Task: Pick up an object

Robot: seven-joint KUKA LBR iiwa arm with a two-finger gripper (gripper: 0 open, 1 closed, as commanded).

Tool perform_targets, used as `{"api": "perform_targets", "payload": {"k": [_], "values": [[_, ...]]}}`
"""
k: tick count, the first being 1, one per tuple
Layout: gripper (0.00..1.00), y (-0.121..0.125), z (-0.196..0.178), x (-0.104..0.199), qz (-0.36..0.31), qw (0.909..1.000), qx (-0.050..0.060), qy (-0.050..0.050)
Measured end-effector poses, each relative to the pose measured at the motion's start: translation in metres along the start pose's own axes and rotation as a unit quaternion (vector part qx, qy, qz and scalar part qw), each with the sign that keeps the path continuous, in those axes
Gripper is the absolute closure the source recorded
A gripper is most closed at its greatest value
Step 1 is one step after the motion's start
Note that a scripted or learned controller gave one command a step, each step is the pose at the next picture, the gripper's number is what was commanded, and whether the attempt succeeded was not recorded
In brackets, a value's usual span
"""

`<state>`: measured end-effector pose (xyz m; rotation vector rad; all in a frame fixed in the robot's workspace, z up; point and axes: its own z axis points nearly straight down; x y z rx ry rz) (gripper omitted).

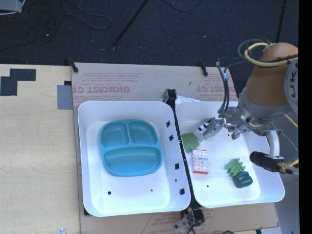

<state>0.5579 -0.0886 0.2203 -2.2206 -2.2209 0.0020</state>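
Pale wooden bench [34, 145] bears two shallow white plastic bins [92, 189]; dark cabled floor [122, 18] at twelve o'clock; gripper [208, 129] state unclear.

Arm reaches in from the tabletop's right edge, orange band up high, wrist angled down, claw [210, 129] pointing toward the left.

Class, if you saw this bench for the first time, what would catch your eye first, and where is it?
The blue divided plate lies in the left bin. At the right, the arm's orange band stands over the right bin, where a small white and red box lies near the divider.
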Motion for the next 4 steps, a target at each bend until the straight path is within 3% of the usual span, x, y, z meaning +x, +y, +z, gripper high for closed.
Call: {"api": "perform_targets", "payload": {"k": [1,2,3,4], "values": [[1.0,0.0,-0.01,0.0,0.0,1.0,0.001,0.0],[1.0,-0.042,-0.12,0.08,-0.004,1.0,-0.003,0.001],[1.0,-0.038,-0.253,0.138,-0.004,1.0,-0.007,0.001],[1.0,-0.061,-0.211,0.182,-0.002,1.0,0.002,0.0]]}}
